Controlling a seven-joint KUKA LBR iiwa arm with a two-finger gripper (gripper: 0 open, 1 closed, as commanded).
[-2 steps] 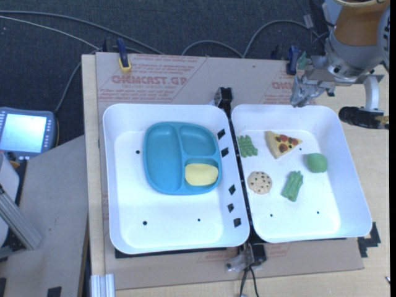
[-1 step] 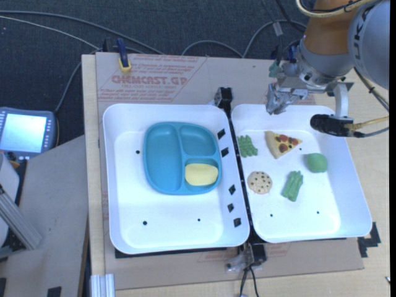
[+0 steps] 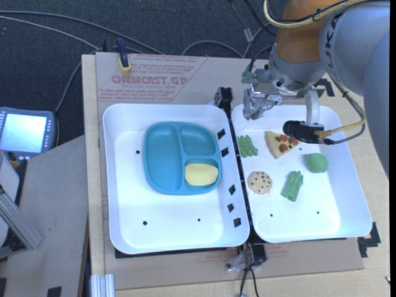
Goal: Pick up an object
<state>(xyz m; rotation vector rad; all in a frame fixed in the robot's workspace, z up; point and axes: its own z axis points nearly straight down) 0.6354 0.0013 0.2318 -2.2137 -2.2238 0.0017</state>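
End effector [image 3: 255,107] poised over right bin's [image 3: 346,218] far corner, grip state unclear; nearest toys, green piece [image 3: 247,146] and pizza slice [image 3: 281,144], offset — descent risks missing them.

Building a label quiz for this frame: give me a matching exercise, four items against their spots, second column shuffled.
Items:
1. yellow piece
2. cookie
3. pizza slice
4. green ball

Spots:
A. right bin, just right of the divider, below the small green bunch
B. right bin, farthest right of the four
C. in a compartment of the blue tray, left bin
D. right bin, upper middle, below the gripper

Pairs: 1-C, 2-A, 3-D, 4-B
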